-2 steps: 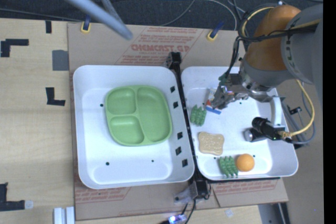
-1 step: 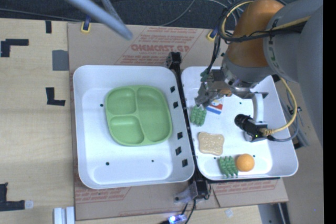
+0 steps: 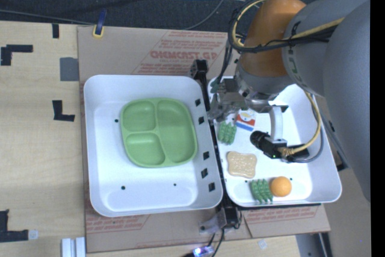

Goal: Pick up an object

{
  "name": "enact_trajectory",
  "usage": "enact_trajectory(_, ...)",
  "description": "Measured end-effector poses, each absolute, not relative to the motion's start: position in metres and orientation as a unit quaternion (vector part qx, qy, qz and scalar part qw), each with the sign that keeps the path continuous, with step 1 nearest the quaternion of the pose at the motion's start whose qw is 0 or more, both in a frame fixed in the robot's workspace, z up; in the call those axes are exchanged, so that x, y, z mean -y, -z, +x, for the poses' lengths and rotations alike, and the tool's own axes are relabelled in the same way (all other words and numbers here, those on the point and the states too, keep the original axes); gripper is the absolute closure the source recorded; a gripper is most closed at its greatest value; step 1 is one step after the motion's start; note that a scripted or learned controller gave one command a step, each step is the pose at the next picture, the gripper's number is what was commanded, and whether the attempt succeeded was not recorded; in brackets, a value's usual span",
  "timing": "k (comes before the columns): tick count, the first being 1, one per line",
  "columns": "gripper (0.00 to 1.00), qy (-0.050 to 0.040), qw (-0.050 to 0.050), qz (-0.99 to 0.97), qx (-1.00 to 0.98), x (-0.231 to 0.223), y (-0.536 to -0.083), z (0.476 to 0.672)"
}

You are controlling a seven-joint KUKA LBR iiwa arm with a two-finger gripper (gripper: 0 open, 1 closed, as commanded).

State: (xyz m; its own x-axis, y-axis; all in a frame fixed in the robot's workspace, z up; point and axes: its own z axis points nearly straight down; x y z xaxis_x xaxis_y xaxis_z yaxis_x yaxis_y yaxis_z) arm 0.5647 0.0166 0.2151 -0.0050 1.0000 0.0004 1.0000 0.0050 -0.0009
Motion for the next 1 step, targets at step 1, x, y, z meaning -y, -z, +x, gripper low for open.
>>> enact_trajectory(1, 1.0, 0.0, 0.001, -0.705, 0.709, -0.0714, -0.2268, 0.57)
